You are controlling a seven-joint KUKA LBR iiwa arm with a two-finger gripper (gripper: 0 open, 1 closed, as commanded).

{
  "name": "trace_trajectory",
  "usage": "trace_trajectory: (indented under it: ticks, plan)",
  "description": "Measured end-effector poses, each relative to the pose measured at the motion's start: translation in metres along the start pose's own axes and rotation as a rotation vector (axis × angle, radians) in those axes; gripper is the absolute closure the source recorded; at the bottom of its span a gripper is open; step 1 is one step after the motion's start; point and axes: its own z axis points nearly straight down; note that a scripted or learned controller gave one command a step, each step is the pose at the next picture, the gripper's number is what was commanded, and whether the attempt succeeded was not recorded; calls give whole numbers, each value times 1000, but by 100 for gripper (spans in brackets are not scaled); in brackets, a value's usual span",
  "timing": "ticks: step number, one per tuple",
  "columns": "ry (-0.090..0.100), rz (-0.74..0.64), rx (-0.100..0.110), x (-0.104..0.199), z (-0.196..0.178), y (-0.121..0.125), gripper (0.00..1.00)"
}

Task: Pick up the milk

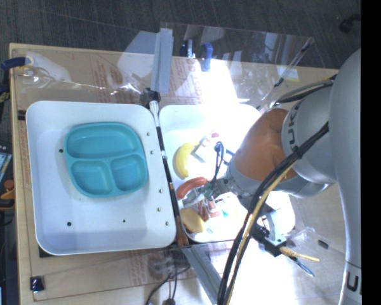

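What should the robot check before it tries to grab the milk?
1. Arm is over the right bin, where the small things lie: ok.
2. Milk can be told apart from the rest: cannot tell; glare washes out that bin.
3. Gripper is low among the things, next to the red item and the yellow item: ok.
4. Something is between the gripper's fingers: cannot tell.
5. Blue tray in the left bin is out of the way: ok.
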Motion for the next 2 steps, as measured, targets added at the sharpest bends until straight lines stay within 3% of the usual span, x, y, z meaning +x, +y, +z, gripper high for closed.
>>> trace_trajectory:
  ticks: [1,2]
  plan:
    - [-6,-4,-10,-3,-14,4,100]
    - [26,-412,20,27,11,-2,100]
